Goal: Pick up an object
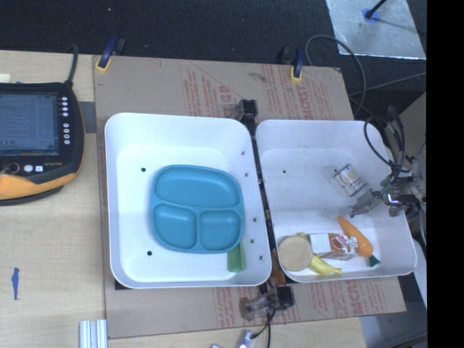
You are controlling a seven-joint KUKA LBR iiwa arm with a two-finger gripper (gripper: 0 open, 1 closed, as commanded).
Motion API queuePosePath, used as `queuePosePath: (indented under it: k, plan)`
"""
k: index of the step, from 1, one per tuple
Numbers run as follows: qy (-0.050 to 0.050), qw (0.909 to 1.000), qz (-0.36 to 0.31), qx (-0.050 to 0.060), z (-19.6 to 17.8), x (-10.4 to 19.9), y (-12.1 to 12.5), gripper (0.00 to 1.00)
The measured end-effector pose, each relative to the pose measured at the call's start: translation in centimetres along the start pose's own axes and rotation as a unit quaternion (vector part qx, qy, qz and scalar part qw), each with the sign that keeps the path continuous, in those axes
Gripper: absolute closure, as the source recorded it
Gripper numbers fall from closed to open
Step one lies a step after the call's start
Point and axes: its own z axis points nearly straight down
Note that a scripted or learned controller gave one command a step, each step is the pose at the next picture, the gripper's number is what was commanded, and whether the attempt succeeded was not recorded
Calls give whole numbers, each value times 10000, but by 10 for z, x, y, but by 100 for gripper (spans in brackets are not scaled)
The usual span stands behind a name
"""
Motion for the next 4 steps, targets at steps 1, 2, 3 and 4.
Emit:
queuePosePath:
  k: [1, 2, 3, 4]
  plan:
    - [-4, 10000, -11, 2, 74, 32, -13, 0]
    - [-15, 10000, -29, 1, 63, 31, -13, 100]
    - [-6, 10000, -24, 5, 49, 83, 20, 100]
    - [4, 10000, -3, -7, -27, 147, 36, 100]
